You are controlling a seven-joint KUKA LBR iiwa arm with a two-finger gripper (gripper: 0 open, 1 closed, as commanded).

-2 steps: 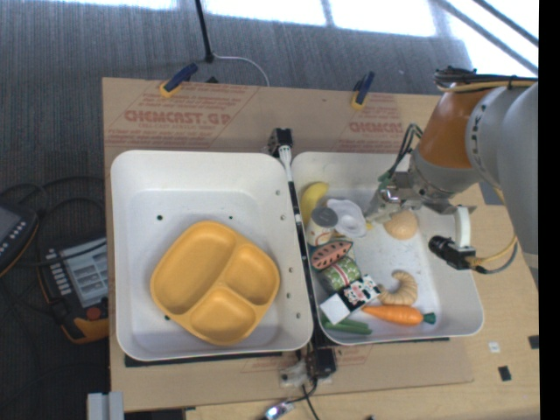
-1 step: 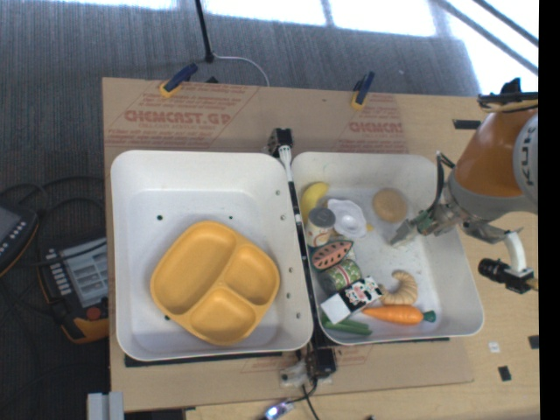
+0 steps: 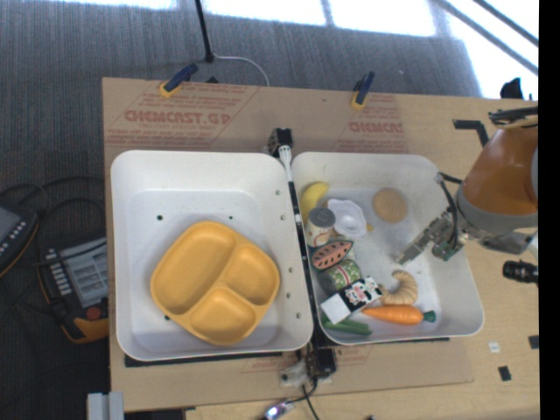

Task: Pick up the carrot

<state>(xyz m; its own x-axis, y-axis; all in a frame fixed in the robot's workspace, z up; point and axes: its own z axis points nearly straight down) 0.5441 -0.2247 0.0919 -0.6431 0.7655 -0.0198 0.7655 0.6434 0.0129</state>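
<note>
1. Orange carrot (image 3: 395, 315) lies flat near the front wall of the right bin (image 3: 455, 261), long axis roughly left-right, green stub at its right end, taper pointing left.
2. Neighbours: a curled tan piece (image 3: 404, 284) touches or nearly touches its upper side; a black-and-white box (image 3: 350, 297) sits just beside the tapered tip; a dark green item (image 3: 350, 326) lies just beside the tip on the front side. Right end has bare bin floor around it.
3. My jaws (image 3: 426, 241) hang over the right half of the same bin, behind the carrot and apart from it. Can't tell whether they're parted or closed; the tool is small and seen at a slant. Nothing visibly held.
4. Handling guess: looks like a moulded plastic toy, so light and rigid, no crush risk. Surface looks smooth and rounded, so it's likely to slip or roll out of a pinch.
5. Grip site: across the thick section, a bit left of the green stub, jaws closing front-to-back across the long axis. Thickest part gives best contact; the taper would squirt out.
6. Risk: rear finger has to drop between carrot and tan piece, which is tight. Front finger has to clear the bin wall. Biasing toward the stub end helps with both.
7. Left bin (image 3: 140, 191) holds a yellow divided plate (image 3: 216, 280); not relevant to the pick.
</note>
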